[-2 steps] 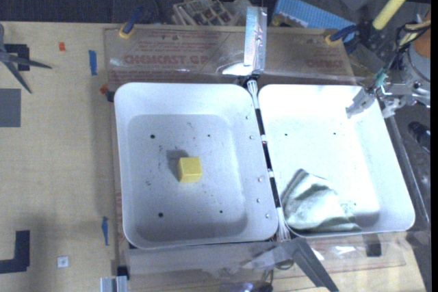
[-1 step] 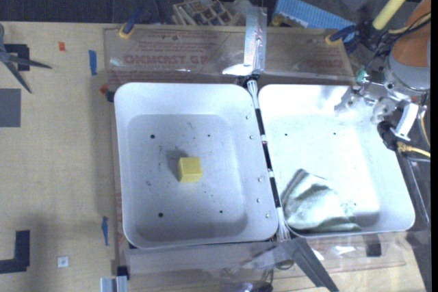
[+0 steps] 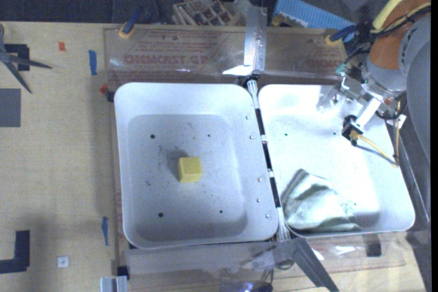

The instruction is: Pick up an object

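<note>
Right bin (image 3: 308, 140): nearest you, a crumpled pale wad (image 3: 316, 202) lies in its near left corner, close against the wall next to the left bin.
Left bin (image 3: 219, 208): you have one yellow block (image 3: 190, 169) near the middle of its floor, away from every wall.
Yellow block: small, cube-like, plain yellow.
Tool (image 3: 331, 98): over the right bin's far edge; you cannot tell whether it is open or closed.
Block to tool: well apart, in the other bin; the wad lies nearer the tool.
</note>
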Available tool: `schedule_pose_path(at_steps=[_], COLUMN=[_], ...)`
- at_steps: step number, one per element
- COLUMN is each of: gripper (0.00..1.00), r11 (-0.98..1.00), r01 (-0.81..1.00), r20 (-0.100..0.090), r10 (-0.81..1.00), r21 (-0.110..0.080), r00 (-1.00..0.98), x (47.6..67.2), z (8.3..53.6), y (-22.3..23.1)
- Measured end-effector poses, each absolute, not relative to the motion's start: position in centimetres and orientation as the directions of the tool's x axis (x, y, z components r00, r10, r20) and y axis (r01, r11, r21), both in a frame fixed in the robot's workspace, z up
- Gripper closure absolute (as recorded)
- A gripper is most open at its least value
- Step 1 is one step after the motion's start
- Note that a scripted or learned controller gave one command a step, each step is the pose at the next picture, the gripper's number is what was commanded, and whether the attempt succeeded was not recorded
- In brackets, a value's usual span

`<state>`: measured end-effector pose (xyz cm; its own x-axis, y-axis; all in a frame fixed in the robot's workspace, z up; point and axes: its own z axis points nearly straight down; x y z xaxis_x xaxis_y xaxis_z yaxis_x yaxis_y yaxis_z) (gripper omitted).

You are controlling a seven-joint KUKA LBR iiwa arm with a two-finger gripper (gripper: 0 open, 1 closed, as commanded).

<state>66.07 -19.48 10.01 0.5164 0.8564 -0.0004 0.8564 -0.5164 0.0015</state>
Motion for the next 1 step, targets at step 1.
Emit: schedule_pose_path(at_steps=[1], gripper=[0.0], r11=[-0.772], r01=[0.635], r20=[-0.005], r10=[0.635], r21=[-0.008], r00=[0.772], x=[65.59], z=[8.63], y=[-19.99])
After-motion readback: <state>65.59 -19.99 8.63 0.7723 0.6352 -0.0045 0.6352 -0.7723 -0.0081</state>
